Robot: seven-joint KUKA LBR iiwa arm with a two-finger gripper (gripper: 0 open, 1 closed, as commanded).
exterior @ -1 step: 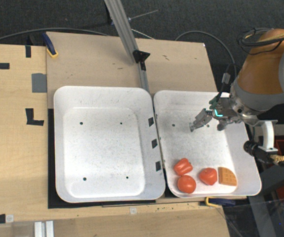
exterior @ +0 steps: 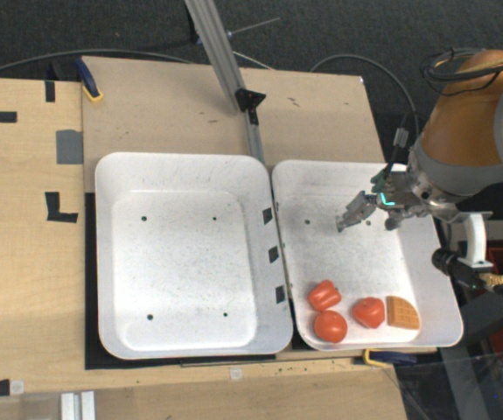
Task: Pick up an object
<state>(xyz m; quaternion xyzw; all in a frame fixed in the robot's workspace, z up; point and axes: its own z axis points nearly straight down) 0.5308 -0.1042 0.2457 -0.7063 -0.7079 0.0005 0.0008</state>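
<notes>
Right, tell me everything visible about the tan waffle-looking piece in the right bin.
The waffle piece is a small tan-orange block with a faint grid on its face, likely a toy food. It lies flat near the front right corner of the right bin, close beside a red round piece, contact unclear. The gripper hangs well away from it.

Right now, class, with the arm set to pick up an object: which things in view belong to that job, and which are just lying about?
Belong to the job:
gripper
red pepper
tomato
red strawberry
waffle piece
right bin

Just lying about:
left bin
metal pole
blue clamp
</notes>
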